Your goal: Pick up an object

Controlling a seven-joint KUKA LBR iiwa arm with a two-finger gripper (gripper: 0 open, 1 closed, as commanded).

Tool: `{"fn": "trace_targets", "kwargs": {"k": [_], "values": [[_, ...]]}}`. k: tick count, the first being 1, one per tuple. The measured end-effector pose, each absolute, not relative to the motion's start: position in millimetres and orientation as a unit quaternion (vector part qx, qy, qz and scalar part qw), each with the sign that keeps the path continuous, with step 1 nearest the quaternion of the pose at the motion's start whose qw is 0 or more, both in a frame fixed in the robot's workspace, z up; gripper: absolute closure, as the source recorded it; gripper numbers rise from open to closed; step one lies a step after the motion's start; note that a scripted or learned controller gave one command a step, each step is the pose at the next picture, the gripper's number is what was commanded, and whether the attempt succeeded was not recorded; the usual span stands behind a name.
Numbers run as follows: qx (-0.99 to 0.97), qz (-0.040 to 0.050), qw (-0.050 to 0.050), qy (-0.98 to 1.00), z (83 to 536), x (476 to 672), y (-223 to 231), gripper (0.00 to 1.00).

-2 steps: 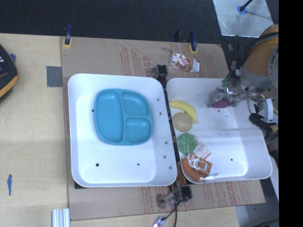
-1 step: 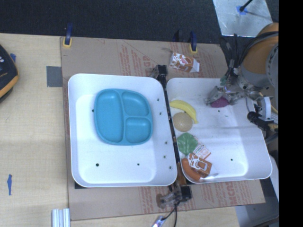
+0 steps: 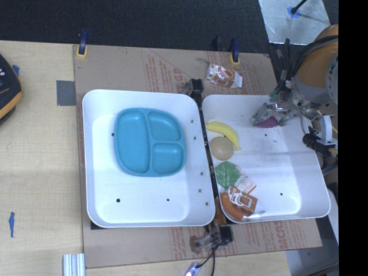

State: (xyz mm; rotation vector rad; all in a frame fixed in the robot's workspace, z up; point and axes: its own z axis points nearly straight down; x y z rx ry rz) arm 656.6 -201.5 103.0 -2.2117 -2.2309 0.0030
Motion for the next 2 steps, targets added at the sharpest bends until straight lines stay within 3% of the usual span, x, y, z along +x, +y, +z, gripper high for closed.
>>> {"fn": "trace_targets", "kwargs": {"k": [2], "values": [[-0.706,-0.0001,0.0,-0.709,176,656.8,-116,1.0]]}}
